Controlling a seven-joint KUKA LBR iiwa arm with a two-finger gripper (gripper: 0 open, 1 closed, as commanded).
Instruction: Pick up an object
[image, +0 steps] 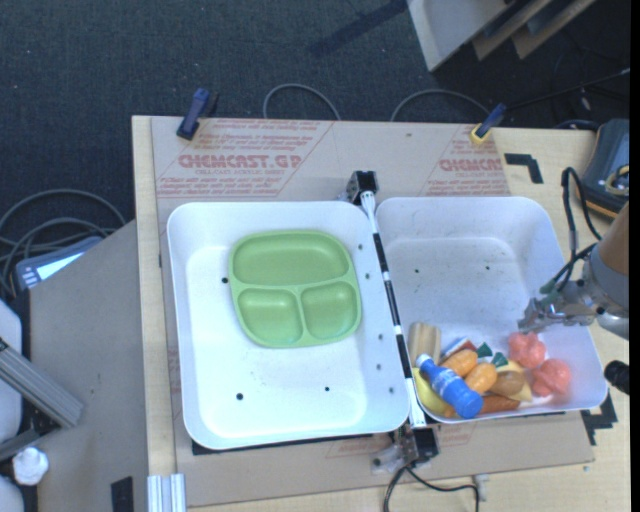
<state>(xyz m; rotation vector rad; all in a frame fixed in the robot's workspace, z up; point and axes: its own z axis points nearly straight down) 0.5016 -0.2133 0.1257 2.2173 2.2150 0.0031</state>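
- The 2-finger metal gripper (545, 312) hangs low by the right edge of the right-hand shallow white bin (470, 215), just above a pink rounded toy (527, 350); whether it is released or clenched I cannot tell
- The toys crowd the bin's front edge: a blue plastic bottle (448, 387) against orange pieces (470, 370), so a descent could nudge neighbours or pinch 2 at once
- The bin's wall close by could block a finger
- Red print on the brown cardboard sheet (240, 155) seems to read "CHEMCAST GP"
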